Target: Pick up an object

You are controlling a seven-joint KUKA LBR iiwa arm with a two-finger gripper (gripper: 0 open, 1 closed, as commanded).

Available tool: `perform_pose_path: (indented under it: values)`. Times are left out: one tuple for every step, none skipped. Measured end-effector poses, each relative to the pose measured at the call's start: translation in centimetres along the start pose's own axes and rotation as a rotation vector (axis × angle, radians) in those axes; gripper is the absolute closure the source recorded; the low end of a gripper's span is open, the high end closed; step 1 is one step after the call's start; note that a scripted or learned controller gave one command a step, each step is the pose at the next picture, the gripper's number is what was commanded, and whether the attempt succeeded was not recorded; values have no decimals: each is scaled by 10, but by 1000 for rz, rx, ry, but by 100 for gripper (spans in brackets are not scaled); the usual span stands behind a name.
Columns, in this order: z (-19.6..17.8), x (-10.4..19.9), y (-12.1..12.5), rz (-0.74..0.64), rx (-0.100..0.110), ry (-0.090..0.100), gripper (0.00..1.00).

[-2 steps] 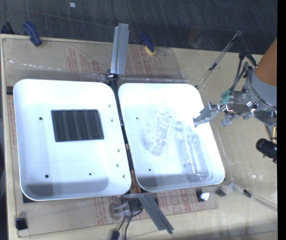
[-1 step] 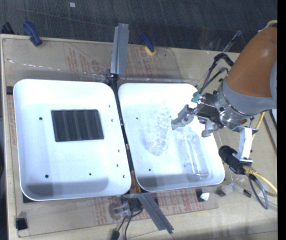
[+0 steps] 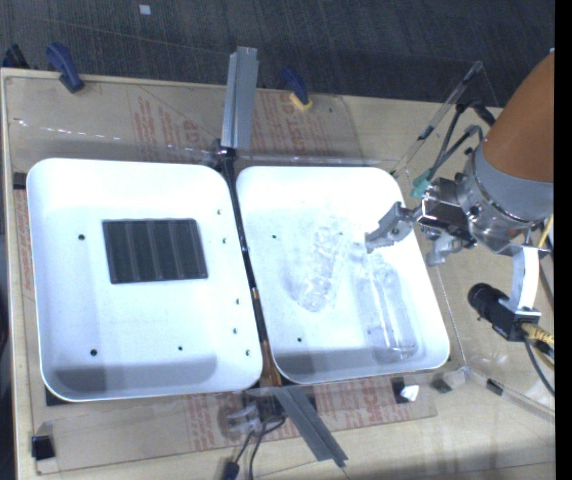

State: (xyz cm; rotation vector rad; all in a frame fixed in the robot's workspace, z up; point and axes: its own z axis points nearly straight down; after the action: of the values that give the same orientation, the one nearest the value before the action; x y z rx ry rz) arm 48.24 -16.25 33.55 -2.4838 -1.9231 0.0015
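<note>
claw [image 3: 384, 232] over right bin [image 3: 266, 268], above clear bottle [image 3: 386, 303]

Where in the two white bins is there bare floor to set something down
Left bin: free floor all around the dark ribbed block, widest along the near wall. Right bin: a bare strip by the divider and the near-left corner. Crowded at its middle and right, with two clear plastic items and the gripper above.
</note>
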Motion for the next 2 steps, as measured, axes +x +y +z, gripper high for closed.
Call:
perform_pose_path:
  values:
    - [59,61,-21,266,4,0,0]
    - [67,55,-12,11,4,1,0]
